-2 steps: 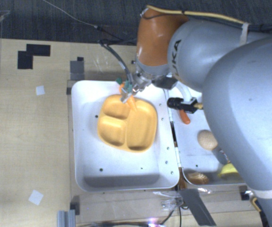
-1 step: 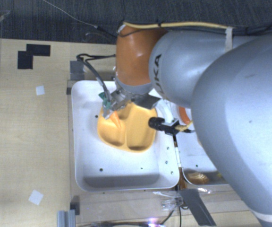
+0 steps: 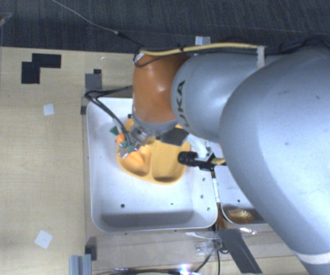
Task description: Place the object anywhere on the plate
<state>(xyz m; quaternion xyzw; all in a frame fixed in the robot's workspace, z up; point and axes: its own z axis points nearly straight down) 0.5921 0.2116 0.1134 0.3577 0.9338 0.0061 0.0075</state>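
A yellow plate (image 3: 164, 166) lies in the left white bin (image 3: 142, 213), partly covered by the arm. My gripper (image 3: 128, 144) hangs low over the plate's left edge, under the orange wrist band. Just below the gripper an orange rounded object (image 3: 135, 161) rests on the plate's left part, touching or nearly touching the gripper tip. A small green and orange bit (image 3: 117, 131) shows beside the gripper at its upper left; I cannot tell what it is. The wrist hides the back of the plate.
The grey arm covers most of the right bin (image 3: 234, 221), where a brownish object (image 3: 239, 215) peeks out near the front wall. The left bin's front half shows bare white floor. Wooden bench spreads to the left.
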